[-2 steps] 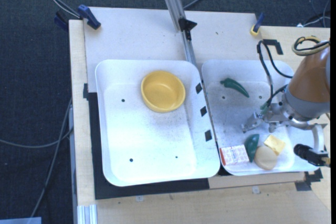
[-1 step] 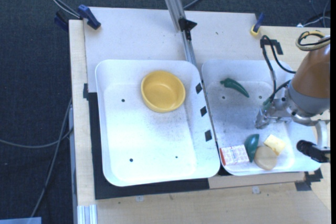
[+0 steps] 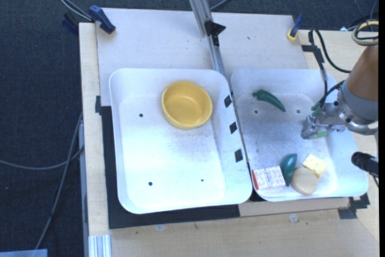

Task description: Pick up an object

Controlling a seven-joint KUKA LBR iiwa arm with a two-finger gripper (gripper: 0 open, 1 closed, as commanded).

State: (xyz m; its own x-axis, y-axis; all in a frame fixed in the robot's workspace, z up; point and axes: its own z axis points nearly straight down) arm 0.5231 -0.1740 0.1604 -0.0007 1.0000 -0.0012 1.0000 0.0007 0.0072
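A yellow bowl (image 3: 187, 105) sits in the upper part of the left bin (image 3: 138, 189). In the right bin (image 3: 264, 147) lie a dark green pepper (image 3: 269, 99) near the back, and along the front edge a small red and white packet (image 3: 269, 178), a teal object (image 3: 289, 162), a tan round object (image 3: 304, 181) and a pale yellow block (image 3: 315, 164). My gripper (image 3: 313, 128) hangs low over the right side of the right bin, above the yellow block, and nothing shows between its fingers.
A metal pole (image 3: 198, 3) slants down from the top to the gap between the bins. Blue clamps (image 3: 102, 18) and a yellow clamp (image 3: 293, 33) hold the board's back corners. Cables run along the arm at the right.
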